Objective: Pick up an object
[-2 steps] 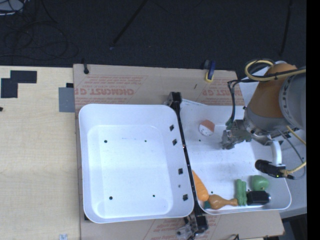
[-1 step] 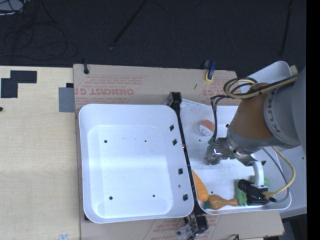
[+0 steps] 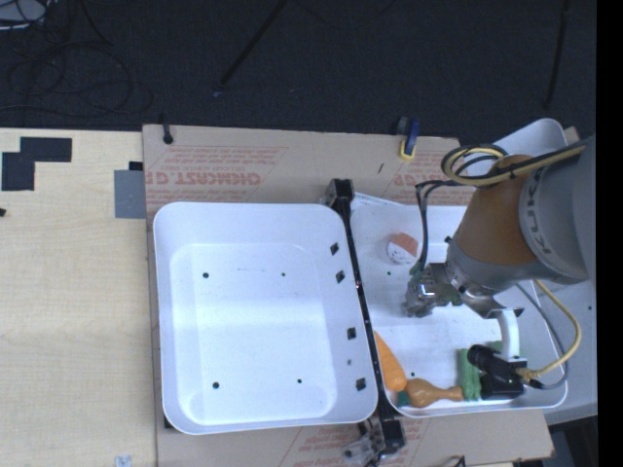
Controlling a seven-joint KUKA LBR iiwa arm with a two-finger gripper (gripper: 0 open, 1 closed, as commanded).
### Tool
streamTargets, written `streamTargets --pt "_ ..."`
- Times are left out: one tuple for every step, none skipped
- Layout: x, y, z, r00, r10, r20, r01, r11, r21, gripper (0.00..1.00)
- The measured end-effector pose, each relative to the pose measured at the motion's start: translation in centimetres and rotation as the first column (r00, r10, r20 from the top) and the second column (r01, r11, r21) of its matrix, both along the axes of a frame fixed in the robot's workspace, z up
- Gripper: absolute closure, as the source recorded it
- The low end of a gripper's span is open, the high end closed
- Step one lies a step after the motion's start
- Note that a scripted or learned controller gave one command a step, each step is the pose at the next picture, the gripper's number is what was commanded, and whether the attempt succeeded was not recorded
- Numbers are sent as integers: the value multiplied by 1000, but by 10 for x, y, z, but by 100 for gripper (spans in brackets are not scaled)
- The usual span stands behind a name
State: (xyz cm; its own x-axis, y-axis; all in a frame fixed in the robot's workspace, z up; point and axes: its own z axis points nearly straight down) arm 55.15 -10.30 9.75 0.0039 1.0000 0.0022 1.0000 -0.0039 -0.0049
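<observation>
My gripper [image 3: 420, 298] hangs low over the middle of the right bin [image 3: 440, 224], on the end of the grey arm with the orange band. Just up and left of it lies a small round white and pink object [image 3: 401, 249], apart from the gripper. An orange carrot-shaped piece [image 3: 389, 362] rests along the bin's left wall below the gripper. A tan-orange piece [image 3: 434, 392] and a green piece [image 3: 470, 377] lie at the bin's front edge. Nothing shows between the gripper and the bin floor.
The left bin [image 3: 251, 224] stands beside the right one, parted by a black divider bar [image 3: 355, 290]. Both sit on a cardboard sheet [image 3: 243, 159]. A blue and yellow clamp [image 3: 408, 136] is fixed at the sheet's far edge.
</observation>
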Motion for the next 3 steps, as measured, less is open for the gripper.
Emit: streamTargets --pt "42 -8 -11 1000 5 5 -5 1000 -3 100" --pt "89 -20 -12 1000 8 -22 -8 1000 1 100" --pt "6 23 -10 1000 2 -3 -2 1000 1 100"
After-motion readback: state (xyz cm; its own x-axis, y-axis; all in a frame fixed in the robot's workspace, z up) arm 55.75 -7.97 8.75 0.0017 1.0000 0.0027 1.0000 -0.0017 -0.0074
